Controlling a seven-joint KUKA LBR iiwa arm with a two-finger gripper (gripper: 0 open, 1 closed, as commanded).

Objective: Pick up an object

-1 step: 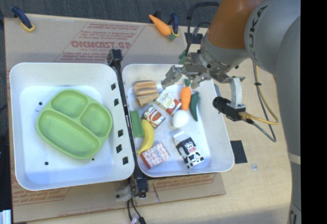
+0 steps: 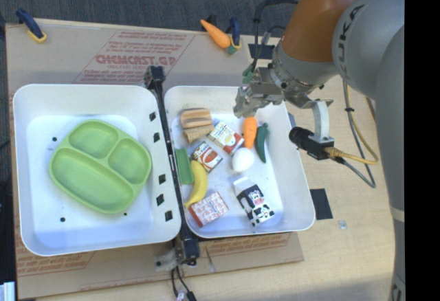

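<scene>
While the gripper (image 2: 246, 108) hangs over the right bin (image 2: 297, 176) just above a carrot (image 2: 250, 132), we can't tell its grip state.

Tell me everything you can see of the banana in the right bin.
The banana is yellow, curved, whole and unpeeled, plastic-looking like toy food. It lies flat near the right bin's left wall, running top to bottom. A green piece borders its upper left, a red-and-white packet sits at its lower end, and a small carton is just above it.
</scene>
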